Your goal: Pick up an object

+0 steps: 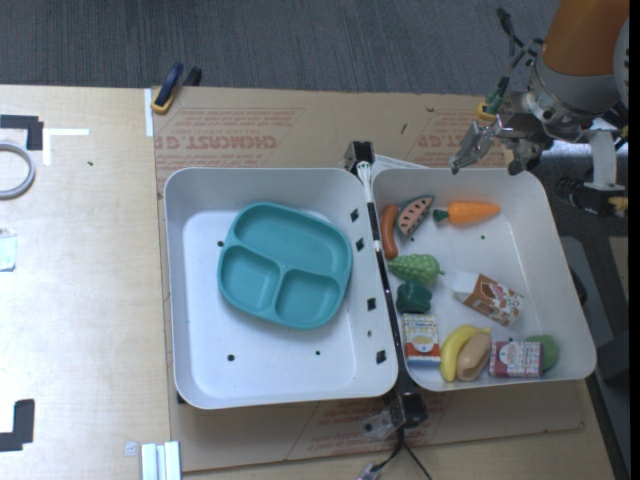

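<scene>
Dark grey carpet runs across the top of the camera view, and below it sits a light wooden bench (80, 298) with a sheet of printed cardboard (250, 133) under two shallow white bins.

Left bin (190, 358): holds one teal divided plate (285, 265) with three compartments, lying flat toward the bin's upper middle.

Right bin (555, 238): holds the loose objects. An orange toy carrot (468, 211) lies near the far wall, with a watermelon slice (413, 214) just left of it and a reddish sausage (388, 231) against the dividing wall. Below these sit a pale green bumpy vegetable (416, 266) and a dark green piece (413, 296), close together. A small brown and white carton (487, 298) lies tilted in the middle. Along the near wall are a small white box with an orange picture (421, 336), a banana (453, 352), a tan bread roll (474, 354) touching the banana, a pink and white packet (516, 359), and a green item (544, 348) partly hidden behind that packet.

Arm: the orange band and grey wrist enter at the upper right. The gripper (492, 148) hangs over the far rim of the right bin, above and apart from the carrot. Nothing shows between its fingers; the jaw state I cannot tell.

Bench margins: a blue and yellow clamp (170, 86) lies at the cardboard's far left corner, and a black clip (359, 154) joins the bins at their far edge.
</scene>
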